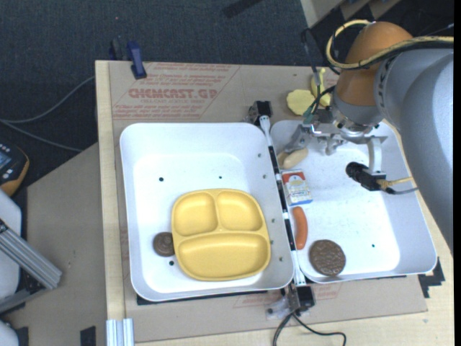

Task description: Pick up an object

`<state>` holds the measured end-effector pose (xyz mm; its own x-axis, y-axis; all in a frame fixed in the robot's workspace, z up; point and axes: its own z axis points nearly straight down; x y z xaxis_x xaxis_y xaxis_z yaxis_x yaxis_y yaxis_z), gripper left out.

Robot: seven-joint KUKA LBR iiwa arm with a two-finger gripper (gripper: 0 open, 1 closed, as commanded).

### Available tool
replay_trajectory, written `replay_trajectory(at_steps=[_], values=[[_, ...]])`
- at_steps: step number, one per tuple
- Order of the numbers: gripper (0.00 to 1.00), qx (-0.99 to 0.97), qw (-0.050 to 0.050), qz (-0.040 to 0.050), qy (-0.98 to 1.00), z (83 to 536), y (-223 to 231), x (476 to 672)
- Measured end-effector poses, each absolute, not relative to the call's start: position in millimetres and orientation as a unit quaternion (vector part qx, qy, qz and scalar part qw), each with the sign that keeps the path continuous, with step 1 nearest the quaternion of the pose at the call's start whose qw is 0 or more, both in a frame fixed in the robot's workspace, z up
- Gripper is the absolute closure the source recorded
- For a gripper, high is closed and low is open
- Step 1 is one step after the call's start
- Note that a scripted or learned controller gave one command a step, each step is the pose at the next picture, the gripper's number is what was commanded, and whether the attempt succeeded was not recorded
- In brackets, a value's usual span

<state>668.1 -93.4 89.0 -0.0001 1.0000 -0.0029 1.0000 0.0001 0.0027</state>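
My gripper [333, 137] hangs over the far end of the right bin [403, 229], below the orange band of the arm [366, 63]. Just to its left a beige lump [294, 156] lies against the bin's left wall. Toward the front along that wall are a small red, white and blue box [297, 189], then an orange sausage [300, 228], then a round brown cookie [327, 256]. The left bin [144, 164] holds a yellow divided plate [218, 233] with a smaller brown disc [163, 244] at its left edge.
A yellow object [298, 101] lies on the bench behind the right bin. A black part with a cable [364, 176] sticks out of the arm over the right bin. A blue clip [135, 60] sits at the board's far left corner.
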Motion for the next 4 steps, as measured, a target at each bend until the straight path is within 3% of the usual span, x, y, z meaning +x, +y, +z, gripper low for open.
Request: replay_trajectory(at_steps=[4], values=[[0.00, 0.707, 0.002, 0.0007, 0.707, 88.7, -94.3, 668.2]])
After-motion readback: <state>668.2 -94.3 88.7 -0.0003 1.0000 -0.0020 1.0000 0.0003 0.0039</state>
